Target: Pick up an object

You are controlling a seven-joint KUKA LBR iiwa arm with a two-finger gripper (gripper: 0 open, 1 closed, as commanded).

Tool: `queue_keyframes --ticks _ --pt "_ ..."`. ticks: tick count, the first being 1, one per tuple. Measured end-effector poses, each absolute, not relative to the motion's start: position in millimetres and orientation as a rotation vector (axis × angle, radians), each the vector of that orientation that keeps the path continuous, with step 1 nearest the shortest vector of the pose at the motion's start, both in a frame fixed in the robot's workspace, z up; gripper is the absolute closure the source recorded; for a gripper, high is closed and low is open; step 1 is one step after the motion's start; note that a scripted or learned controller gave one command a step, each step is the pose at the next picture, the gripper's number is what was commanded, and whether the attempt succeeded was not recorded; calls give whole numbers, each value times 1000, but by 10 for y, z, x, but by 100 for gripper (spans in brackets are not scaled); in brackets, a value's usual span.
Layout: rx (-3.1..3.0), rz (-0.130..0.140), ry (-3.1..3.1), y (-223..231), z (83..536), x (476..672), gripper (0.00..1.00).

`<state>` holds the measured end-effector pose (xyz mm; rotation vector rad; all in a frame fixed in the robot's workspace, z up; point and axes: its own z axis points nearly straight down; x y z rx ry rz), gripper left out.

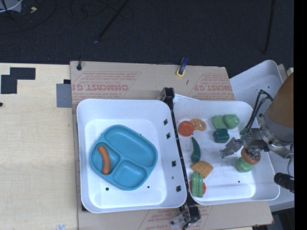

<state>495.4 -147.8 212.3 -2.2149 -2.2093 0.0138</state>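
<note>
My gripper (241, 151) hangs low over the right side of the right bin (225, 191), open, with nothing visible between its fingers. One grey finger (230, 148) points left toward the bin's middle. Just below the gripper stands a green cylinder with a brown and orange top (246, 163), right by the other finger. Left of the gripper lie a dark teal block (221, 135), two light green pieces (225, 121), a dark green pepper (195, 149), a red tomato (186, 128) and an orange pretzel (199, 124).
An orange waffle piece (203, 168) and a green corn with a red piece (197, 184) lie at the right bin's front left. The left bin (91, 190) holds a blue divided plate (139, 152) with an orange sausage (104, 159). A black divider (175, 147) runs between the bins.
</note>
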Motion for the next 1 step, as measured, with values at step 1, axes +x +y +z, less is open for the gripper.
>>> queue_keyframes --ticks 1 --pt "-2220 2 -2220 -1481 2188 4982 0"
